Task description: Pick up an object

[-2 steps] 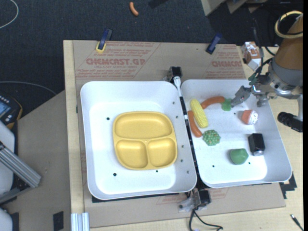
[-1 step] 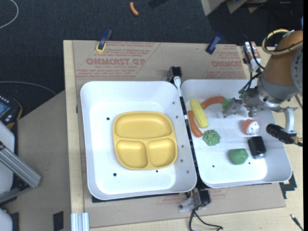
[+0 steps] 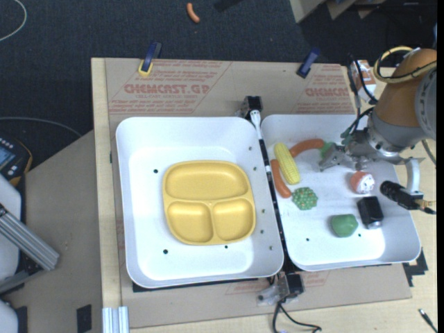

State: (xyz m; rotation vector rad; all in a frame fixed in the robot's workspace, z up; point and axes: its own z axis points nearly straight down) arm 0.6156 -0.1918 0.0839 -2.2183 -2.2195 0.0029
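"CHEMCAST GP" printed in red on the table (image 3: 208, 82) behind the yellow tray (image 3: 208, 201); right of the tray, corn (image 3: 286, 163); beyond it, gripper (image 3: 338, 155), fingers' state impossible to tell.

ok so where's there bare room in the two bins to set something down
Left bin: a bare white ring around the yellow tray, widest along its far edge. Right bin: the near strip below the green piece is free. It is crowded from the corn across to the gripper.
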